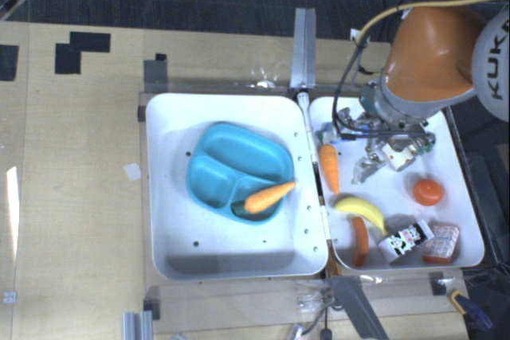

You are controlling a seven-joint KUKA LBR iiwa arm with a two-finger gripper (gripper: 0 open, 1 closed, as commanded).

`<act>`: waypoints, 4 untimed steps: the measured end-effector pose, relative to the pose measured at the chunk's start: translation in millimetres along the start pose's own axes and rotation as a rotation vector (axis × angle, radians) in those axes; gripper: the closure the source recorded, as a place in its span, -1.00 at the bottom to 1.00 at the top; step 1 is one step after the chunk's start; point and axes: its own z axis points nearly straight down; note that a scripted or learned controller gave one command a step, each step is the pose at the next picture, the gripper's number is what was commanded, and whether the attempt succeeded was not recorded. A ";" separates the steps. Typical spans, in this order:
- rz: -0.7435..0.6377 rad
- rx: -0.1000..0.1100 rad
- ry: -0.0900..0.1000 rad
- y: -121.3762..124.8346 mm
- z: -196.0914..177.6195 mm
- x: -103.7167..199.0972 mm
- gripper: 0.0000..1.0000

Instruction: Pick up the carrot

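Two shallow white plastic bins sit side by side, the left bin [167, 195] and the right bin [466, 219], on a pale tan wooden bench [72, 195] marked with black squares. A sky-blue divided plastic plate [231, 163] carries an orange tapered carrot [269, 196]. A second orange carrot [328, 166], with a green tip, lies in the right bin, as do a yellow curved banana [360, 210], a reddish-brown sausage [360, 240], a red-orange round tomato [429, 191], a black-and-white patterned small carton [406, 240] and a pink-and-white speckled block [442, 241]. The grey arm's glossy orange band [430, 52] tops a silver metal gripper [370, 167].
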 end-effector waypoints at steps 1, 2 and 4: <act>-0.270 0.001 -0.003 -4.4 -0.6 -11.8 -1.00; -0.347 0.004 -0.001 -60.8 85.3 -4.9 -1.00; -0.301 0.008 -0.012 -38.9 68.7 19.6 -1.00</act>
